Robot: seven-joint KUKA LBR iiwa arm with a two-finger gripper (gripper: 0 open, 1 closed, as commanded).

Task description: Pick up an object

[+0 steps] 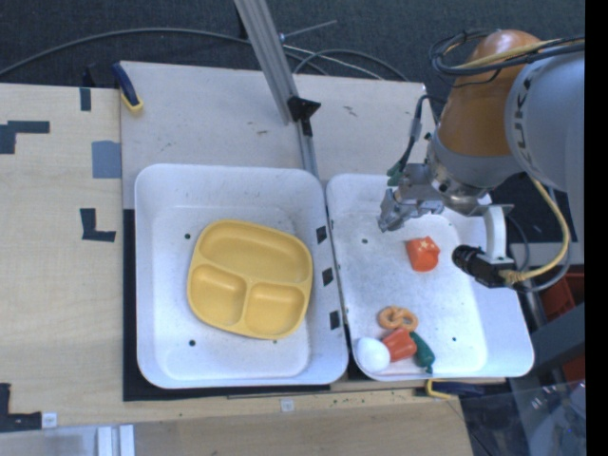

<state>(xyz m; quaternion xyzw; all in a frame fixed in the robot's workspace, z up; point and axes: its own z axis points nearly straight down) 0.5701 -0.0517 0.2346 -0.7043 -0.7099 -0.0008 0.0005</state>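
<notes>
While the grey arm (513, 103) with its orange band reaches in from the right of the frame, its hand (394, 212) hangs over the upper left part of the right bin (475, 350), close to the divide between the two bins. Whether the hand is released or clenched cannot be told from this slant; nothing is visible between its tips.

Just right of the hand and a little lower in the frame, an orange-red block (423, 254) lies on the right bin's floor, apart from the hand. Lower in the same bin, near the bottom edge, a small cluster sits together: a pretzel-shaped orange piece (396, 318), below it a red piece (402, 345) with a dark green piece (422, 354) touching its right side, and a white egg-like ball (372, 353) just to the left of the red piece, at the bin's lower left corner.

The left bin (157, 255) holds a yellow divided plate (250, 278) with three compartments, lying flat near its middle. Both bins rest on the pale wooden desk (57, 255). A metal pole (266, 46) slants down from the top centre of the frame toward the gap between the bins, and a black cable (142, 38) curves across the dark floor at the top.
</notes>
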